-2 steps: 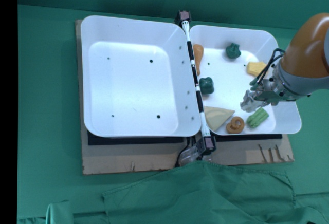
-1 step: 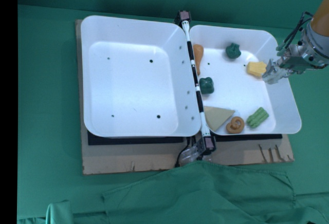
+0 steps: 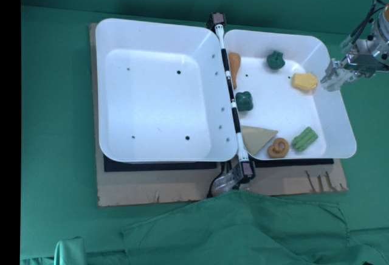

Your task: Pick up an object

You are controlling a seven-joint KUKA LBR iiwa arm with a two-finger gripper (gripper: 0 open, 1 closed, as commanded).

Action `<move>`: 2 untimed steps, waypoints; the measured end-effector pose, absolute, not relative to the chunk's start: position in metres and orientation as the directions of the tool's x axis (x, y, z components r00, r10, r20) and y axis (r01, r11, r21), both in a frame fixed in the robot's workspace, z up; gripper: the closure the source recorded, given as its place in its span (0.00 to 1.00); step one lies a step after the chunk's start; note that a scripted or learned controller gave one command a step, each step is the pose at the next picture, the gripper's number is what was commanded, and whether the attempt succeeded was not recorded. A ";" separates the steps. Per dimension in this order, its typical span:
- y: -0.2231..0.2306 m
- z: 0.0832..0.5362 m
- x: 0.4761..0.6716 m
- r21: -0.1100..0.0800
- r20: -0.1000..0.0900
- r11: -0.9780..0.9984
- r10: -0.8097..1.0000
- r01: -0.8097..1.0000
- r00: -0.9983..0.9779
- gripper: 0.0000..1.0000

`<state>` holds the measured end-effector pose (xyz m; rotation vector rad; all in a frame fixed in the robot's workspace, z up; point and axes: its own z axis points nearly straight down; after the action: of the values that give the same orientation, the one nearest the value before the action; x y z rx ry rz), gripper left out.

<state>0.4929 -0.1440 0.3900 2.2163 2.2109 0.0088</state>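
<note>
Ideally, the claw (image 3: 333,79), whose spread cannot be told, descends squarely over the adjacent yellow piece (image 3: 304,81) before closing.

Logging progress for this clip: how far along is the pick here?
Nothing looks picked yet. All the objects lie in the right bin: the yellow piece, two dark green pieces, the orange piece, the tan wedge, the pretzel and the light green piece. The gripper hangs over that bin's right edge, nearest the yellow piece. Descent, grasp and lift remain.
</note>
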 end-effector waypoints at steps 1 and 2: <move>-0.158 0.389 0.497 0.007 -0.004 -0.005 1.000 1.000 0.005 1.00; -0.154 0.401 0.498 0.007 -0.003 -0.003 1.000 1.000 0.003 1.00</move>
<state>0.4978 -0.1540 0.4013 2.2197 2.2125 0.0048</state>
